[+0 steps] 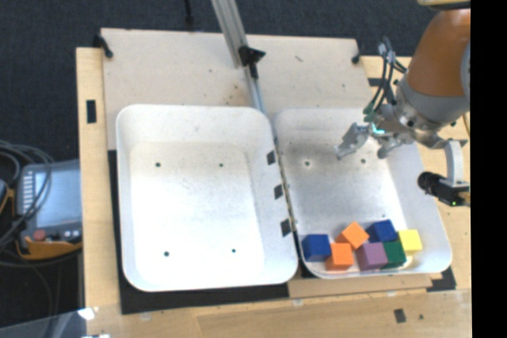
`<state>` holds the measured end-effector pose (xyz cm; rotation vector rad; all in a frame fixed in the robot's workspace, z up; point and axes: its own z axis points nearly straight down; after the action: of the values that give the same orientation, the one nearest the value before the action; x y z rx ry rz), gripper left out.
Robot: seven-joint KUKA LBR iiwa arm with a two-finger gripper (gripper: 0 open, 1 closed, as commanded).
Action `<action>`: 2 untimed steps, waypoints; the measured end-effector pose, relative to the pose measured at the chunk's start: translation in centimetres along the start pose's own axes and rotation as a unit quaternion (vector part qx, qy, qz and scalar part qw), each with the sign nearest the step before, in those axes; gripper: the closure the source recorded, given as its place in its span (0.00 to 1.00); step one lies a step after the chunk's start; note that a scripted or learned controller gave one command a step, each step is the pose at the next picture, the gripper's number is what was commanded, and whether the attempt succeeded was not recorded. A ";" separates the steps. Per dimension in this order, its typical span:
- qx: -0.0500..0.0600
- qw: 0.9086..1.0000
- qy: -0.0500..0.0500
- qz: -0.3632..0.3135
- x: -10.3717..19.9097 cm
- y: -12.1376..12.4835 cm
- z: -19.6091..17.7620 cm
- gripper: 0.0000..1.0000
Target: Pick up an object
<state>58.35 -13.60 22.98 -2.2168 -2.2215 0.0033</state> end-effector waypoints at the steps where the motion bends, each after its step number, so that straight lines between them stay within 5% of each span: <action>1: -0.003 1.000 0.000 0.001 0.0 0.1 -0.2 0.00; 2: 0.001 1.000 -0.001 0.002 0.3 0.6 5.8 0.00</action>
<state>58.97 -13.25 17.22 -2.2210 -2.2174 0.0068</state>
